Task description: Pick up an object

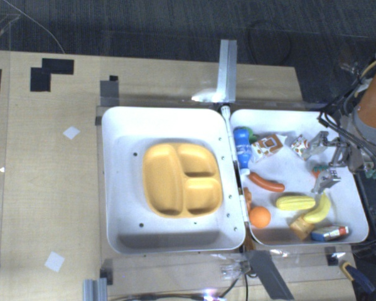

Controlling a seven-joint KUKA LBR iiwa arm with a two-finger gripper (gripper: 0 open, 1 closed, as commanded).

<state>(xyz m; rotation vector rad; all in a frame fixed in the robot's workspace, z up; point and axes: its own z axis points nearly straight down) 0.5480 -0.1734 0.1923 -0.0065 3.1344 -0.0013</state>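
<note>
The right bin holds several small items: a blue bottle, a brown-and-white snack packet, a silver wrapped piece, a red sausage, an orange, a yellow corn-like piece, a banana, a brown block and a red-and-blue tube. My gripper hangs over the right side of this bin, above the banana. Its two metal fingers stand spread apart, open, with bare bin floor between them.
The left bin bears a yellow divided tray. A metal post rises behind the seam between the bins. Cables trail from the arm at the right edge.
</note>
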